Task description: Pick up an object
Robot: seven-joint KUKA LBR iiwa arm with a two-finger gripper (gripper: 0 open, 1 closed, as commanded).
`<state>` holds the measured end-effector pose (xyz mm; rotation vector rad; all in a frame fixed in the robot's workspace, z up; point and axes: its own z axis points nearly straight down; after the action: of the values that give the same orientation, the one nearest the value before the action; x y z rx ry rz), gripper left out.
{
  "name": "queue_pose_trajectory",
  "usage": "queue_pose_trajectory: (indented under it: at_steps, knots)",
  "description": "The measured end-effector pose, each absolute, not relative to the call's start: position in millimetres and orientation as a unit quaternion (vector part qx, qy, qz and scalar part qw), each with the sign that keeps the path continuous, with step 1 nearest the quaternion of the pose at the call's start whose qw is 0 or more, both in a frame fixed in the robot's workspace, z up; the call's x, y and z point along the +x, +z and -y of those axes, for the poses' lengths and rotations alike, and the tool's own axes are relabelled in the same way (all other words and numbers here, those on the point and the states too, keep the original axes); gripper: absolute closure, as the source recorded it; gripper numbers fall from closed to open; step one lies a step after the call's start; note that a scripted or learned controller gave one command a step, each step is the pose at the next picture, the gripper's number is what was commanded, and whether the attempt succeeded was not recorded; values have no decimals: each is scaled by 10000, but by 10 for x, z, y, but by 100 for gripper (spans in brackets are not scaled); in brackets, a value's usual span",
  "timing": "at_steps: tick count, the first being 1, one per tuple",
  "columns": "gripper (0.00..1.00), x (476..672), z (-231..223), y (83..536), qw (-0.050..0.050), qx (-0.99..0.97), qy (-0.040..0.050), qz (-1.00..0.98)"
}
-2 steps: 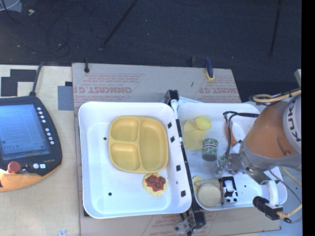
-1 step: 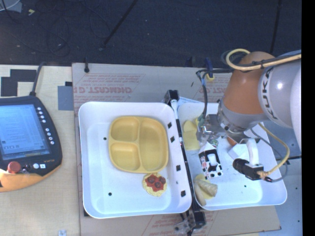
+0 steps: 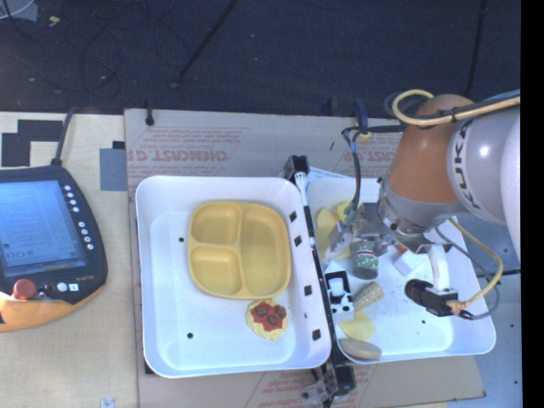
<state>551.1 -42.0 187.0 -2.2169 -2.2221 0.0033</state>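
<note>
Bench with two white bins (image 3: 161, 228). Gripper (image 3: 367, 243) low in right bin, right over small green-capped jar (image 3: 365, 260); grip state unreadable. Corn cob (image 3: 368, 295) just below. Nothing lifted; grasp and raise left.

Plate (image 3: 239, 248) in left bin (image 3: 161, 330) — pizza (image 3: 268, 318) beside.

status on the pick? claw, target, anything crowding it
Claw low in the right bin, over a small green-lidded jar; grip unconfirmed. Corn cob and yellow pieces close by. Left bin: yellow divided plate, toy pizza.
</note>
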Motion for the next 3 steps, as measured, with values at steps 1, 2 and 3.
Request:
queue_pose_trajectory:
  at_steps: [1, 2, 3]
  knots:
    - [0, 4874, -156, 1866, 45, -7061, 22, 7081]
    - [0, 4967, 296, 1643, 69, -7028, -55, 7114]
    - [0, 5010, 372, 1618, 143, -6994, -95, 7145]
